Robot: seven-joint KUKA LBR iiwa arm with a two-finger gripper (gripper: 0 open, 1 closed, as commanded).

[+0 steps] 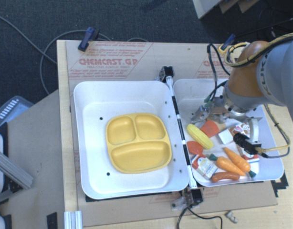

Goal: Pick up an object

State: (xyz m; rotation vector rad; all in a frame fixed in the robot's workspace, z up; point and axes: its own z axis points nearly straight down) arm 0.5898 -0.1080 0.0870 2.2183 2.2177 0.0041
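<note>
1. The step in hand looks like the reach: the arm (261, 75) comes in over the right bin (275, 173), and its gripper (218, 109) sits low at the far side of that bin's heap of toy food, apparently above or just touching it.
2. Whether the gripper is released or clenched cannot be told; the wrist hides it, and nothing can be seen held in it.
3. The things to choose from all lie in the right bin. Taking the yellow corn cob (199, 135) as landmark: a red round piece (210, 127) lies just behind it, a second red piece (194, 147) just in front, a white block (225, 136) to its right, and two carrots (235, 161) nearer the front right, with a reddish sausage (224, 177) in front of them.
4. The left bin (87, 142) holds a yellow divided tray (138, 142), well apart from the gripper.
5. The next move, as I judge it, calls for settling on one piece near the corn cob, closing around it squarely, then lifting straight up; the crowding makes a slip or a double catch likely.
</note>
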